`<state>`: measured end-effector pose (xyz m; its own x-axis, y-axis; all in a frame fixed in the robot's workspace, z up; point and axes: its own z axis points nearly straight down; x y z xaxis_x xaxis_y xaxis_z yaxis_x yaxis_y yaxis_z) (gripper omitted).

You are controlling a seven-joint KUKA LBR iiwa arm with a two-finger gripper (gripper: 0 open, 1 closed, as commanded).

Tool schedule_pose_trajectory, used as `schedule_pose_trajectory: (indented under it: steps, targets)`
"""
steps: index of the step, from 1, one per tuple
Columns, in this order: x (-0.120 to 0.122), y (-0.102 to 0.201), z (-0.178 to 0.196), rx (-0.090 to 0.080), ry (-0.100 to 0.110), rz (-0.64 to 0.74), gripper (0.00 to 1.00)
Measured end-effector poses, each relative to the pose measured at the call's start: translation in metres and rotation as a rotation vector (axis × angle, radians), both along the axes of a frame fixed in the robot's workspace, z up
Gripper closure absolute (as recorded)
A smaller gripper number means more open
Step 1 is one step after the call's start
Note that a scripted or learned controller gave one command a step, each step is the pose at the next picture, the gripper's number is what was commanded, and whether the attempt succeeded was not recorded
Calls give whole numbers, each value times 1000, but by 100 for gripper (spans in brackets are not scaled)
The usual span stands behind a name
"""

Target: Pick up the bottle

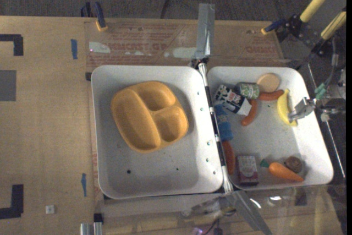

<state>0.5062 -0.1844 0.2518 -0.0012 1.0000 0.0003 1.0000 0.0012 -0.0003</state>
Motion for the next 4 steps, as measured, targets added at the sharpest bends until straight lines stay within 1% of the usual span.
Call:
schedule_pose_trajectory:
  steps: [1,2,3,4]
  targets:
    - [18,86,-134,-1,-2,-15,0]
    - [41,48,-165,0,-5,-399,0]
    - [26,38,-165,2,-5,-492,0]
    - [27,39,-155,3,-5,-492,100]
